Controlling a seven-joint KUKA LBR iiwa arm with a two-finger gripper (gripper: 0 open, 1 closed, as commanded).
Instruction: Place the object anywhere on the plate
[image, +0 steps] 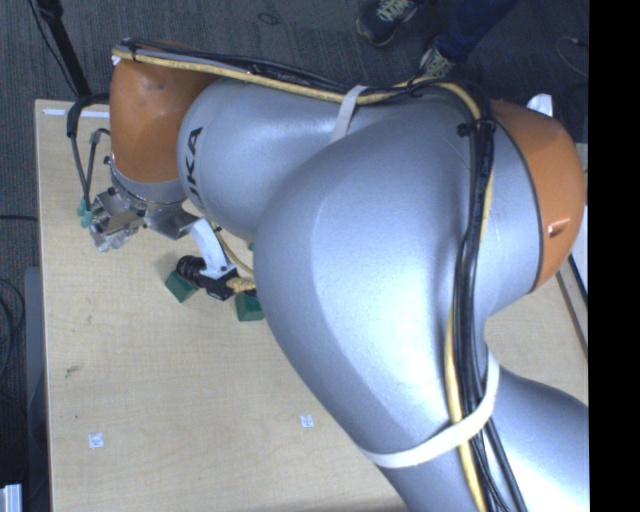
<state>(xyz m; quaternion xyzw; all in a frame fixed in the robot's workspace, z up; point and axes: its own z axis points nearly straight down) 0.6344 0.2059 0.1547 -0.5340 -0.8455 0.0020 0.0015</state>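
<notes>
Station inspected from above. One grey arm (380, 260) covers the greater part of the wooden bench (120, 380). Its claw (105, 235) hangs low over the bench's upper left corner. Whether the claw is spread or pressed together cannot be told, and nothing can be confirmed in its grasp. The object for the task is judged to be one of two small green pieces. The first green block (181, 289) appears to lie on the bare wood just below and right of the claw. The second green block (249, 306) lies a little further right, close against the arm's flank. The two are near each other but apart. The step in hand reads as the pick, not yet made. To do it well, bring the claw squarely over one block, well clear of its neighbour, descend straight, close on opposite faces, and confirm a hold before carrying it to the plate (whose position cannot be judged from here). Count: one arm, one claw, two green blocks, two pale markers (96, 439) on the wood, the second (307, 421) lower right.
</notes>
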